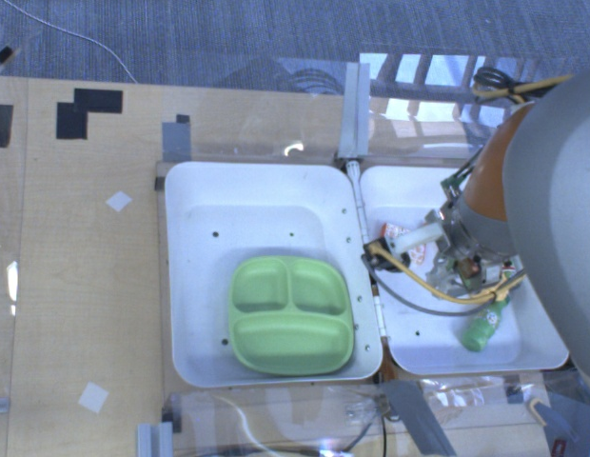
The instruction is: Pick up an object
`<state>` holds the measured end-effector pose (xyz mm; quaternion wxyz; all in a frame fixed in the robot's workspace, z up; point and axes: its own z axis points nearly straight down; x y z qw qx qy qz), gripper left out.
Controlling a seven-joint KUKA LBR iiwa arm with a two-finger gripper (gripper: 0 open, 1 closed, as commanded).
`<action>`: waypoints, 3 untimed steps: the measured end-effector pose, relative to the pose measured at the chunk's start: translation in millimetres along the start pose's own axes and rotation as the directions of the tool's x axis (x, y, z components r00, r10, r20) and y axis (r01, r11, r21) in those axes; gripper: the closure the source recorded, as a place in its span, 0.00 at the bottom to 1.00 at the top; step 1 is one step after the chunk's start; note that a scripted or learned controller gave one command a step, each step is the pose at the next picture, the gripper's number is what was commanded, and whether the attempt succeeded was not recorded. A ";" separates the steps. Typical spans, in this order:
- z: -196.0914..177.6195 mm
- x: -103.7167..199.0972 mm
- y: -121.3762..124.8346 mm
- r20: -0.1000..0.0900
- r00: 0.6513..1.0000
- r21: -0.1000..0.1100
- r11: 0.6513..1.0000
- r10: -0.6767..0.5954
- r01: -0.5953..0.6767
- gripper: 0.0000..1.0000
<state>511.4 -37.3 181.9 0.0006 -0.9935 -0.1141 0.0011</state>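
Pale wood forms the surface (76, 284), with grey-blue carpet (228, 17) beyond its far edge and a few black patches (86, 110) on the wood well to the left of the gripper. Two shallow white bins sit side by side on it. The gripper (447, 260) hangs low in the right bin (409, 346), at the end of the grey arm (557, 217) with its orange band (490, 174); the arm's bulk covers the right part of that bin and runs out of the picture. Whether the gripper is released or clenched cannot be told: its tip is lost among yellow and dark cables (419, 284) and small metal parts, and nothing can be seen caught in it.

Just to the gripper's left, partly under it, lies a small white and red item (402, 236), too tangled with the cables to identify. Just below and to the right of the gripper lies a green bottle (482, 329), tilted, its upper end hidden beneath the wrist hardware. Well to the gripper's left, in the left bin (209, 208), a green divided plate (291, 314) lies flat near the front wall. Clear panels (419, 93) above the right bin throw bright reflections that blur what lies behind them.
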 end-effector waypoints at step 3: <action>58.7 -15.0 51.0 0.004 1.000 0.002 1.000 0.019 -0.019 1.00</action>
